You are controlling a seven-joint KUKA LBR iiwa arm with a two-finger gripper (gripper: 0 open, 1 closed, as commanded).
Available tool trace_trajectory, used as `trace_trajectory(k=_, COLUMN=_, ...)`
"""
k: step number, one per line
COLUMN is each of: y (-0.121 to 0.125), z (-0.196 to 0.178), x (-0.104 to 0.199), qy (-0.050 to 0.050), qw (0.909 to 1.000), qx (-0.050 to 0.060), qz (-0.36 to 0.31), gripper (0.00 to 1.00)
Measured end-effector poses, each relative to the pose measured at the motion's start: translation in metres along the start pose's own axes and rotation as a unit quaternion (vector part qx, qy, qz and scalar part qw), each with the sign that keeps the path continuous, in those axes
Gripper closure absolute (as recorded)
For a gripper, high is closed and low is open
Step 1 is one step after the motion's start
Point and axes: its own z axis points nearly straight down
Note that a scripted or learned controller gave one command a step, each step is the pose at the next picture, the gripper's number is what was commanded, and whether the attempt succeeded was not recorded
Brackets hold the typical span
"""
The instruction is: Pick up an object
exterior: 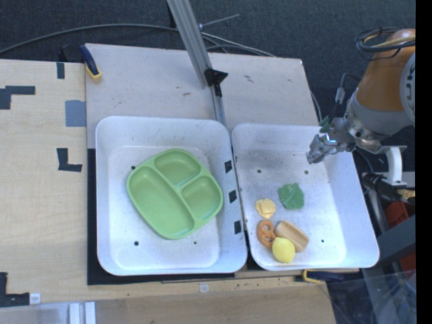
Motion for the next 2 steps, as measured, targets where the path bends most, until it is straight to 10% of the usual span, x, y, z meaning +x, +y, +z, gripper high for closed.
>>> trace_trajectory(k=1, y=-0.004, z=-0.045, x=-0.004, qy=0.0, qw=1.0, qx=0.0, qz=0.0, gripper=1.0)
trace_trajectory(k=2, y=-0.011, z=-0.041, x=0.06, qy=0.002, qw=1.0, qx=0.003, qz=-0.003, gripper=1.0)
